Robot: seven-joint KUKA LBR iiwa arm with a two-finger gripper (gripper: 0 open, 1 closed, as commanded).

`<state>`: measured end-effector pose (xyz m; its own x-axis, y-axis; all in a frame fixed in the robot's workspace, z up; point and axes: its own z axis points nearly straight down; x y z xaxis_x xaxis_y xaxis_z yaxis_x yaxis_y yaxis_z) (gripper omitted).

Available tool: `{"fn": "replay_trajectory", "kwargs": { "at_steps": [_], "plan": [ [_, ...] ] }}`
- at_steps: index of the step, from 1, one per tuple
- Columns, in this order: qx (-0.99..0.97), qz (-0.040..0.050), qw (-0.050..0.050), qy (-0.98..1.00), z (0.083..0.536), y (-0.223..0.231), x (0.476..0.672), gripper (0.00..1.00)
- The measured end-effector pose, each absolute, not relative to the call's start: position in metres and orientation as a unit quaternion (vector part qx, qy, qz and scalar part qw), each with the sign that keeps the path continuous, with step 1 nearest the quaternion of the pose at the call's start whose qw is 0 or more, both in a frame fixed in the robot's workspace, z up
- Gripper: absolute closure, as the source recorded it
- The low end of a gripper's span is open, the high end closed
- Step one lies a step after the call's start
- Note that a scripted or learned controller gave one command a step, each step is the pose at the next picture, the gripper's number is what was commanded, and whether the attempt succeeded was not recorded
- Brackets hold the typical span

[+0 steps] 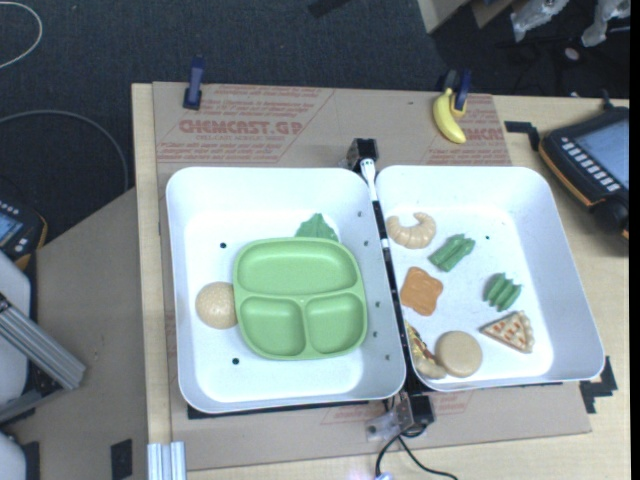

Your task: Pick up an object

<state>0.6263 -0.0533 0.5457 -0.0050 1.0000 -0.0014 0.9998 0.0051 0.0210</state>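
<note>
Left of the centre divider (378,230), a beige ball (215,305) touches the green tray (298,298). Right of it lie a croissant (412,230), orange piece (421,292) and pizza slice (509,331). I cannot tell the end effector's state. Crowded pieces near the divider risk a deflected grasp. The worktop (240,118) reads "CHEMCAST".

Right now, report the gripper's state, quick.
Gripper: cannot be told. It is only a blur at the top right, past the far edge of the bench.
</note>
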Motion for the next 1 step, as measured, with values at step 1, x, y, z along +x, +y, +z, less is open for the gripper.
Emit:
{"fn": "replay_trajectory", "kwargs": {
  "at_steps": [1],
  "plan": [
    [0.706,0.0017,0.004,0.708,0.5470,-0.0549,0.6269,1.00]
  ]
}}
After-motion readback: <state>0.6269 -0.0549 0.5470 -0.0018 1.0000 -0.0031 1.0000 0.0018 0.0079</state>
